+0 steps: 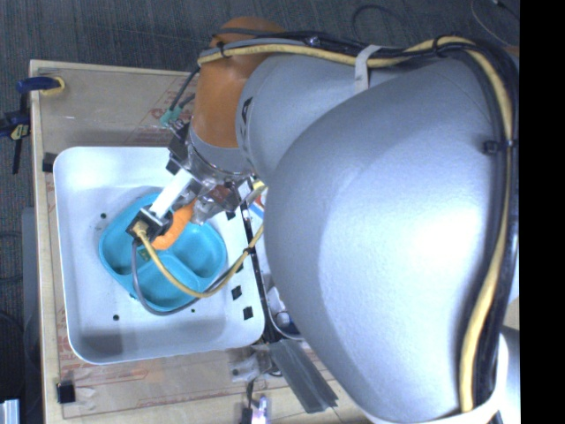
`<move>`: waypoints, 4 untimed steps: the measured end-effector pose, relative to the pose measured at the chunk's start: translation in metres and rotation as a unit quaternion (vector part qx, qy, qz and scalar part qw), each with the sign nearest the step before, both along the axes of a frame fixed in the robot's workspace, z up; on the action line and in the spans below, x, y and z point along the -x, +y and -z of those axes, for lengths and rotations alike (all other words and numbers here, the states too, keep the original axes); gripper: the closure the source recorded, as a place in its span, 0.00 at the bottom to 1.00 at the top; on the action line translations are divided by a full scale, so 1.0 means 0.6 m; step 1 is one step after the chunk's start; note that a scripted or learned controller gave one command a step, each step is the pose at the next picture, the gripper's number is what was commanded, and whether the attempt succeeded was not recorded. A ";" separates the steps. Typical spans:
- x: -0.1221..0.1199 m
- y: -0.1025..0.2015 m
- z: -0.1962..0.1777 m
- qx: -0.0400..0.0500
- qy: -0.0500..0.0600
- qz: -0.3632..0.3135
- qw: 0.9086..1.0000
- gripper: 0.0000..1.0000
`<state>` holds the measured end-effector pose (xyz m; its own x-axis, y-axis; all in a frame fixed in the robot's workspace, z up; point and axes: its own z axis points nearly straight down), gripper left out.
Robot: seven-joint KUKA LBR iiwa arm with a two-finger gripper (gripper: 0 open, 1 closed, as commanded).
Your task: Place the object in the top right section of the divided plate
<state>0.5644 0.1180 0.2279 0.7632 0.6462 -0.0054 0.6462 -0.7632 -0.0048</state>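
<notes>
One long orange object (180, 223), shaped a little like a carrot, is directly at the fingers (205, 203), on their lower left side. You cannot tell if the fingers are open, closed or gripping it, because the big grey arm (397, 237) covers much of them. Under the fingers lies the round blue plastic divided plate (196, 259), inside the shallow white bin (88, 325) on the wooden counter (106, 87). The orange object is over the plate's upper part; which section, you cannot tell.
</notes>
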 end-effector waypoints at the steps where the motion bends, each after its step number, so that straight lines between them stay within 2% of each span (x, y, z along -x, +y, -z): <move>1: -0.069 -0.009 0.016 0.000 -0.001 -0.051 0.999 1.00; 2: -0.091 0.009 -0.077 0.000 -0.001 -0.010 1.000 1.00; 3: -0.004 0.017 0.041 0.000 0.000 -0.056 0.998 1.00; 4: -0.086 0.034 -0.047 0.000 -0.001 0.007 1.000 1.00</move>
<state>0.6159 0.1382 0.2560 0.7721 0.6355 -0.0030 0.6355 -0.7721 -0.0031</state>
